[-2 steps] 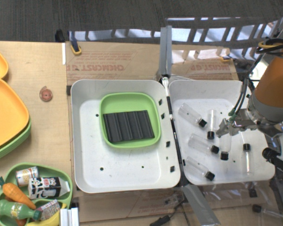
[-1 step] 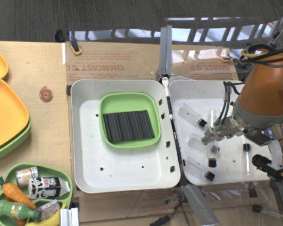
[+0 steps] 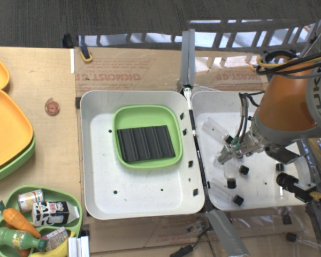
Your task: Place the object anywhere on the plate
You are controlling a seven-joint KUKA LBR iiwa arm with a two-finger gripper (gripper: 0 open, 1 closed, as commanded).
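A green plate with a dark ribbed mat is seen in the left bin. A clear object lies in the right bin. Beside it, the gripper is lowered; its grasp cannot be told.

We see the arm coming in from the right of the camera view, its broad orange band facing us above the wrist, grey casing at the upper right edge. Black and yellow cables loop over the top of it. The wrist angles down and to the left, and the gripper hangs low at its end, metallic and pointing leftward.
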